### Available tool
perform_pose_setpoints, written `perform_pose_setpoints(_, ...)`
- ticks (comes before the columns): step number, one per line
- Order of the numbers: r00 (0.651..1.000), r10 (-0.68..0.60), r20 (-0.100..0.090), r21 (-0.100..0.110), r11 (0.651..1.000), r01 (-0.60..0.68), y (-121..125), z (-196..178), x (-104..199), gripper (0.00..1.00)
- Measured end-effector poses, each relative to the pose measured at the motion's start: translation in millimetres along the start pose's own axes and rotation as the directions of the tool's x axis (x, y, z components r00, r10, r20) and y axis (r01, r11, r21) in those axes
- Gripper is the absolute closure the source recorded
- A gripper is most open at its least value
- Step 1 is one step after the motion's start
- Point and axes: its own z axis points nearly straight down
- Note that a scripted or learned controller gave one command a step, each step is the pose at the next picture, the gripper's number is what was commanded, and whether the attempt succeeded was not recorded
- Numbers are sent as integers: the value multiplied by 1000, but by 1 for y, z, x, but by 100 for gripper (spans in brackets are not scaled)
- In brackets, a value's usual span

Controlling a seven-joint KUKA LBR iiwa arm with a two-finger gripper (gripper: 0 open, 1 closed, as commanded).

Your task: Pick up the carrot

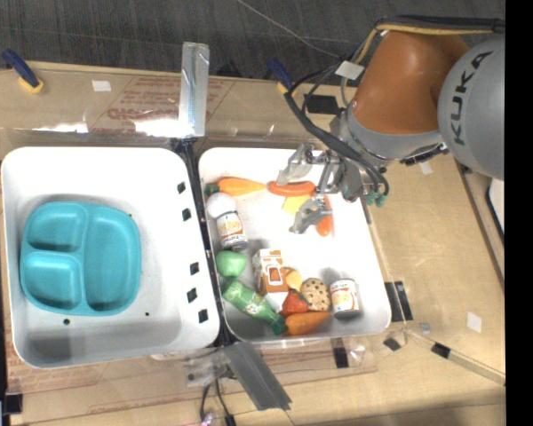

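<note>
While the arm reaches in from the right, the stock reads as follows.

Bench: two white bins side by side, left bin (18, 238) and right bin (373, 264).
Left bin: holds one teal divided plate (80, 256), well apart from everything else.
Right bin: holds all the loose toy food, so the pick has to happen here.
Carrot: (240, 185) orange, lying flat at the far left of the right bin, green end toward the bin's left wall; its right tip sits just beside a red-orange sausage (293, 188).
Second orange piece: (306, 323) against the near wall, beside a strawberry (293, 303); it may be another carrot, too small to be sure.
Other goods: white bottle (226, 223), green bottle (249, 300), lime (232, 263), juice box (271, 272), cookie (315, 293), small can (343, 296).
Gripper: (313, 216) low over the far right of the right bin, right of the carrot and apart from it; metal fingers hang above yellow and orange bits. Whether they are spread or closed cannot be told, nor whether anything sits between them.
Judgement: carrot not yet taken; the sausage crowding its tip could spoil a grasp there, so the free middle looks the safer place.
</note>
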Motion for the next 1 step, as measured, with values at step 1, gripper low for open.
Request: perform_pose_setpoints(1,1000,-18,-8,-4,1000,18,30,92,-52,0)
